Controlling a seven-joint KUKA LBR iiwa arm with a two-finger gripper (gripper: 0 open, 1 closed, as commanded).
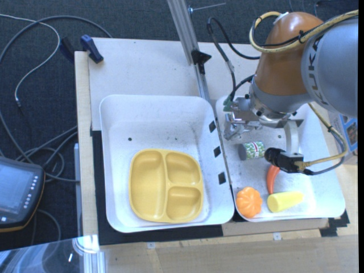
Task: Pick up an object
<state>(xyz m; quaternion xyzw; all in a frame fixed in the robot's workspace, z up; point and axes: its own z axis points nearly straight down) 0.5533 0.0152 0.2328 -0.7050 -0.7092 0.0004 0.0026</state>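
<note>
My gripper (234,128) hangs over the left part of the right bin (330,178), close to the wall between the two bins. Just to its lower right a small green and white can (253,149) lies on its side on the bin floor, apart from the gripper. Further toward the front lie an orange carrot (272,178), a round orange fruit (248,202) and a yellow block (285,200). Nothing shows in the gripper. The grey and orange arm (290,56) covers the back of the right bin.
The left bin (153,118) holds a yellow divided plate (166,185) at its front. A metal pole (185,21) slants up from between the bins. A black plug on a yellow cable (287,159) hangs above the carrot. A blue clamp (91,48) sits at the bench's back left.
</note>
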